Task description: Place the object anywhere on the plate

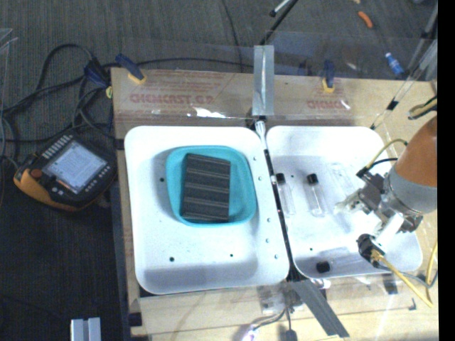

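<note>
A blue plate (244, 190) lies in the left bin (202, 261). A dark grey ridged block (207, 187) rests flat on the plate, near its middle. My gripper (357, 203) hangs low over the right side of the right bin (320, 144), well away from the plate. Two clear vials with black caps (313, 192) lie on that bin's floor to the left of the gripper, apart from it. The wrist and its cables hide the gripper's tip.
A small black cap (322, 266) sits near the right bin's front wall. A metal divider post (263, 84) stands behind the seam between the bins. A teach pendant (67, 172) and cables lie on the floor to the left.
</note>
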